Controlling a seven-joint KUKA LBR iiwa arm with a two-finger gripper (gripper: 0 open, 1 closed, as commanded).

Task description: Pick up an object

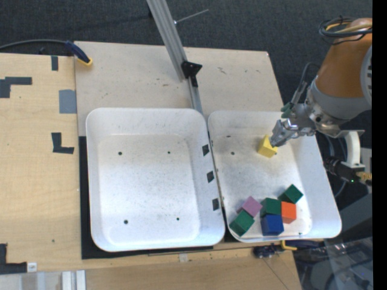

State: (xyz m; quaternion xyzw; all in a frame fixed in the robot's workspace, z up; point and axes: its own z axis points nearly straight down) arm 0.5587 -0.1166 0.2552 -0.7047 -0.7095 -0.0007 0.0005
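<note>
I see the claw [280, 136] in the right bin [314, 162], tip touching the yellow block [266, 147], which lies just below-left of it. Whether it grips the block, I cannot tell.

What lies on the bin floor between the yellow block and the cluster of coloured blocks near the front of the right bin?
Nothing: in the camera view, the stretch of the right bin floor between the yellow block and the block cluster is bare white.

Two white bins [97, 125]; seven blocks [266, 147]: three green, one each yellow, orange, blue, pink.
</note>
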